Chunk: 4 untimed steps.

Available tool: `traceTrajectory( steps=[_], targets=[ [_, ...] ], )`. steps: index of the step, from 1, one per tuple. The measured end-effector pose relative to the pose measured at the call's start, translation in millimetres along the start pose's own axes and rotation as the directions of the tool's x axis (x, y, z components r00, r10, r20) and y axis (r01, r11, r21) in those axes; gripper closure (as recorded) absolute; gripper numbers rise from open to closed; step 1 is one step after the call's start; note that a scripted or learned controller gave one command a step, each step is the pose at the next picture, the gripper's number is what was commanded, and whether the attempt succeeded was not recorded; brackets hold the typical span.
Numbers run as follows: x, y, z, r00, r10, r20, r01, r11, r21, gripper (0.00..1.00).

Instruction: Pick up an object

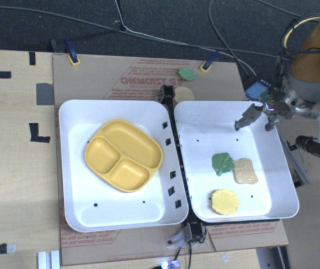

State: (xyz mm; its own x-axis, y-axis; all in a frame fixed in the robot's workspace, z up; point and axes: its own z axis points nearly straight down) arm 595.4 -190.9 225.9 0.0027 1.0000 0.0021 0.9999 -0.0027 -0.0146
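Nothing picked yet: the gripper (256, 118) hangs over the right bin's (204, 122) far right corner, jaws spread wide and empty (the green piece (222, 162) lies untouched mid-bin, beside tan and yellow ones).

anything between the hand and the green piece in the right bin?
No. In the camera view the hand hangs over the right bin's upper right; only bare white floor runs down-left to the green piece. The tan piece lies to its right.
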Motion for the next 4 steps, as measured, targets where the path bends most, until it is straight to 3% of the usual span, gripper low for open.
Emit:
traceTrajectory(
  steps=[1, 3, 4],
  targets=[
    [0.7, 2.6, -8.4, 1.000, -0.004, 0.003, 0.004, 1.000, -0.013, 0.00],
    [6.6, 1.2, 113.0, 1.000, -0.004, 0.002, 0.004, 1.000, -0.008, 0.00],
    [7.1, 2.0, 142.0, 1.000, -0.005, 0.004, 0.005, 1.000, -0.014, 0.00]
  ],
)
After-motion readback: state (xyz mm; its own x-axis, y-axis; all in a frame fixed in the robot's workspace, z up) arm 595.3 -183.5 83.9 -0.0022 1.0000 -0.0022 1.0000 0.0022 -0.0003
